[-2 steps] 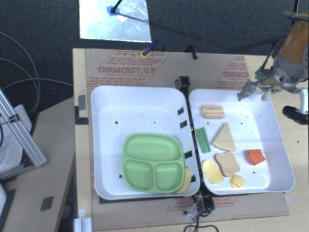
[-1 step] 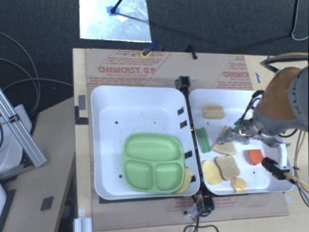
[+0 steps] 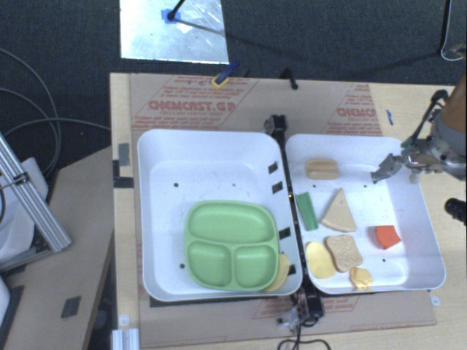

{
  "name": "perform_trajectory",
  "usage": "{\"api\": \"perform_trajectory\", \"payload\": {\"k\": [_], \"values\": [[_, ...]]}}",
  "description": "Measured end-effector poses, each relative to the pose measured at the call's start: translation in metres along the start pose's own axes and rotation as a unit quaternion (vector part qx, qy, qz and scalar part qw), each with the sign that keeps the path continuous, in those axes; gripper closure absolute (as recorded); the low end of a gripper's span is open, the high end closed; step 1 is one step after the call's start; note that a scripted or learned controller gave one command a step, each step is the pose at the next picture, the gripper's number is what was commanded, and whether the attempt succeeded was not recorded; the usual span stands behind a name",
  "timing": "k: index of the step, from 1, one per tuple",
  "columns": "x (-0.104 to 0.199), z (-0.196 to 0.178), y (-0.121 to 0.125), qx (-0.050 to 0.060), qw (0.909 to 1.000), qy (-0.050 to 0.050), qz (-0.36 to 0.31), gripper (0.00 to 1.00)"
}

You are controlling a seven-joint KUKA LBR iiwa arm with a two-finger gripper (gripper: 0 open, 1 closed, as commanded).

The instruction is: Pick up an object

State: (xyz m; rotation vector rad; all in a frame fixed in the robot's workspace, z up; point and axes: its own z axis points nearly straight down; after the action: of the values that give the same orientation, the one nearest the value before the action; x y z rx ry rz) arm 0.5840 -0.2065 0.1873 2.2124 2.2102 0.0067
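**Camera view: gripper poised over the right bin, nothing lifted**

Nearest to us, along the front of the right bin, we find the food pieces crowded together: a small yellow lump, a slice of toast and a pale yellow oval, all touching or just beside one another. Such crowding leaves little room for fingers, so we judge these poor first choices. An orange block sits apart to the right, with bare floor around it, which makes it the easier candidate.

In the left bin a green divided tray lies flat at the near side, with a yellow piece peeking out beside its right corner.

Further back we see a green stick lying along the dividing wall, a tan wedge just beside it, and a tan roll alone near the far wall.

Farthest, the gripper reaches in from the right above the far part of the right bin. We cannot tell whether it is released or clenched, and we see nothing between its tips. Any of these pieces could serve the task; all rest on the bin floor.
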Motion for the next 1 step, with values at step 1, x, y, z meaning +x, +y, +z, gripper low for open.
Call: {"api": "perform_trajectory", "payload": {"k": [1], "values": [[0.0361,0.0682,-0.0783,0.011,0.9999,0.006,-0.001,0.00]]}}
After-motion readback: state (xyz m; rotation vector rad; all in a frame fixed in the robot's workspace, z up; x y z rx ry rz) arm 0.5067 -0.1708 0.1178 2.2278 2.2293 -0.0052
